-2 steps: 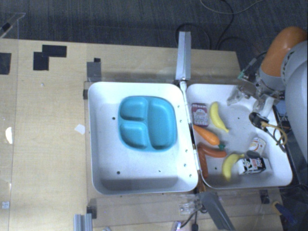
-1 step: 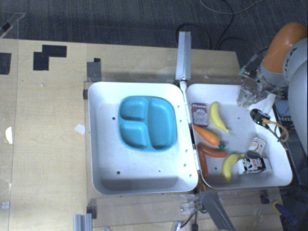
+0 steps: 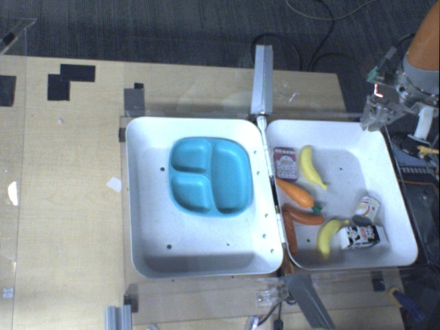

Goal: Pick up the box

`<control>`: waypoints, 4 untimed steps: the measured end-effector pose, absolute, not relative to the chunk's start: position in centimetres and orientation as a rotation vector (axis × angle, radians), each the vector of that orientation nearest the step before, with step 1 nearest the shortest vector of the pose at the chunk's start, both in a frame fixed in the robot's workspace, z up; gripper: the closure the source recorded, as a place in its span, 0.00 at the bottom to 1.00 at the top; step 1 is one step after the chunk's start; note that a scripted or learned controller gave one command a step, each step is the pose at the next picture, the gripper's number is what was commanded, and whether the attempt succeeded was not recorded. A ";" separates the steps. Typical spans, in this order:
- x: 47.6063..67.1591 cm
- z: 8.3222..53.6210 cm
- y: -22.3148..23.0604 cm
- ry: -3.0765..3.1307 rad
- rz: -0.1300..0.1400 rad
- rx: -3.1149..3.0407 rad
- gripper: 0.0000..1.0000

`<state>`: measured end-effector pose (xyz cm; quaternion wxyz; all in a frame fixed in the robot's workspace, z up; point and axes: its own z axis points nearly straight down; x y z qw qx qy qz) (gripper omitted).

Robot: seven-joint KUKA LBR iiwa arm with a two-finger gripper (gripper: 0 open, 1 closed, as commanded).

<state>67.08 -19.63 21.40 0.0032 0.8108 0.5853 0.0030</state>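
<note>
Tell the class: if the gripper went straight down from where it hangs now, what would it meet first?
Probably the far right corner rim of the right bin, not the box. The gripper hangs above that corner, though depth is hard to judge.

1. The small red box (image 3: 285, 163) in the right bin (image 3: 402, 205) bears a pale label, too blurred to read.
2. The black-and-white carton (image 3: 362, 234) carries print, also illegible.
</note>
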 end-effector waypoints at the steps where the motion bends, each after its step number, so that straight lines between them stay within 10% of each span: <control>1: 67.1 14.7 -19.1 2.197 0.007 2.238 1.00; 2: 67.1 22.3 -19.9 2.226 0.008 2.205 1.00; 4: 54.7 23.7 -16.4 2.602 0.005 1.749 1.00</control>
